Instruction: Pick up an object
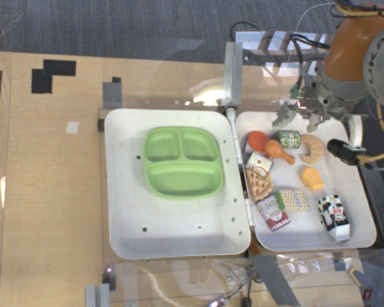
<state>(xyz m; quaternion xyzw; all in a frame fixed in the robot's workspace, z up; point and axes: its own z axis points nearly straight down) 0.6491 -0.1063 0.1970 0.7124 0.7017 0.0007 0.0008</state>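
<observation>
My gripper [300, 119] hangs over the back of the right bin [365, 226], fingers spread and open with nothing between them. Just below it lie a small green can [288, 139] and a tan croissant [313, 147]. Left of the can sit a red tomato [256, 139] and an orange drumstick [278, 150]. Further forward lie a small white carton [259, 164], a waffle [260, 185], a red packet [274, 212], a pale cracker box [295, 200], an orange wedge [312, 179] and a cow-patterned milk carton [333, 215].
The left bin [134, 229] holds a green divided plate [182, 162]. A metal divider [240, 171] runs between the bins. The grey arm with its orange band [349, 43] and cables comes in over the right bin's back right corner.
</observation>
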